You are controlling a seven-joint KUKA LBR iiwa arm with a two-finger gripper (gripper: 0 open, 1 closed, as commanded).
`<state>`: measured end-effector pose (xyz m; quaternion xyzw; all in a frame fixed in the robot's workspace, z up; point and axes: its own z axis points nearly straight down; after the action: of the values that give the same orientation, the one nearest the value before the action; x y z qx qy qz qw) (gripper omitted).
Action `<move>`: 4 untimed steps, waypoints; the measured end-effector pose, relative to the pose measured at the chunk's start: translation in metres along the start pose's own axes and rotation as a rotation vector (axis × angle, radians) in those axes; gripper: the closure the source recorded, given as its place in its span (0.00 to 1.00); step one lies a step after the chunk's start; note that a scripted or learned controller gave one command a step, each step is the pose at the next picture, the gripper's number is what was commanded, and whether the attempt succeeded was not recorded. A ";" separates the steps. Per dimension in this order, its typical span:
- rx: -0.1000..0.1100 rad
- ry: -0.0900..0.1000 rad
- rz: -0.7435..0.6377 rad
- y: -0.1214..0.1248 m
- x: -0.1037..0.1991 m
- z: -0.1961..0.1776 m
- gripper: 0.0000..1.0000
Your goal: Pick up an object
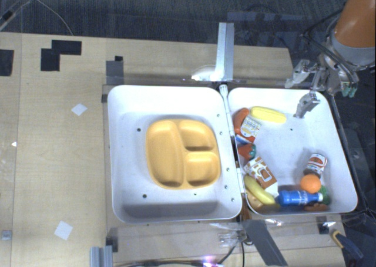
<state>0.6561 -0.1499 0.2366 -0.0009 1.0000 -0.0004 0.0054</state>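
The right bin [338, 142] holds several objects. A yellow oblong piece [268, 115] lies at its back, beside a red and white packet [247, 127]. A brown and white packet [260, 171] and a banana [259, 191] lie along the left wall. At the front are a blue bottle [296, 197], an orange ball [311, 183] and a small red and white can [317, 163]. My gripper [301, 91] hangs over the bin's back right corner, open, with nothing between its fingers. It is to the right of the yellow piece and apart from it.
The left bin [126, 142] holds a yellow divided tray [182, 153]. A metal post [225, 51] stands behind the seam between the bins. The middle of the right bin's floor [291, 148] is bare white.
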 end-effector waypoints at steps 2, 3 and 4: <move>0.001 0.003 0.463 0.011 -0.014 0.031 0.00; 0.000 0.000 0.521 0.009 -0.005 0.013 0.00; 0.003 0.006 0.939 0.017 -0.003 0.082 0.00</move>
<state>0.6595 -0.1332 0.1551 0.4519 0.8921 0.0009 0.0021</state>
